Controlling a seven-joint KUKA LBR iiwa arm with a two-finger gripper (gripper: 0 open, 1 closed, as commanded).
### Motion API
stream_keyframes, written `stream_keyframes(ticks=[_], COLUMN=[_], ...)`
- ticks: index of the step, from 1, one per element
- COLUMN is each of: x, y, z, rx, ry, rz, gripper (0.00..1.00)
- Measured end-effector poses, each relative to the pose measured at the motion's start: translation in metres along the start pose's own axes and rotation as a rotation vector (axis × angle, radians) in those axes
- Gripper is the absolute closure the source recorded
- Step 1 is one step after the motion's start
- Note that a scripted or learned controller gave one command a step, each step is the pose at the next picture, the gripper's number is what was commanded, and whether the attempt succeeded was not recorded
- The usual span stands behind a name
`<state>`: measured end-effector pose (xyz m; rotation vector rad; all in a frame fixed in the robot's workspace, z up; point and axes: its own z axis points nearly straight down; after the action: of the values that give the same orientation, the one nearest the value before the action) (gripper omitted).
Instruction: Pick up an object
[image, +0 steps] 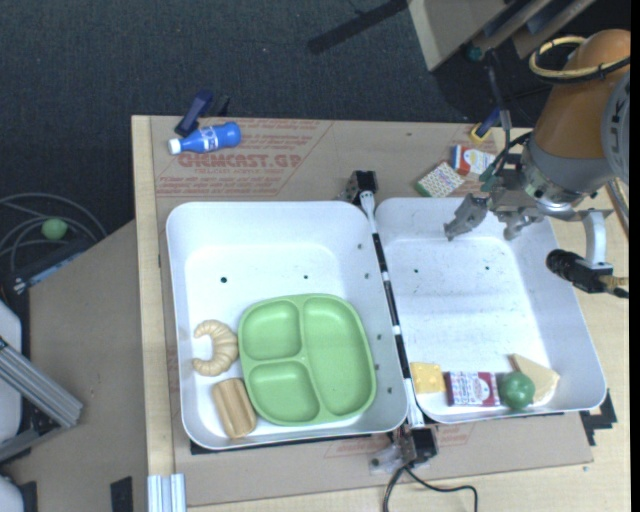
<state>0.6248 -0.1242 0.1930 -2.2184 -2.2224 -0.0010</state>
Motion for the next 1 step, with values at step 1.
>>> stream_keyframes(ticks=[1], x=[0.0288], y=[0.0061], z=[0.0673], rx=[0.002], ry=[0.0], rz=[0.001], gripper=[0.0])
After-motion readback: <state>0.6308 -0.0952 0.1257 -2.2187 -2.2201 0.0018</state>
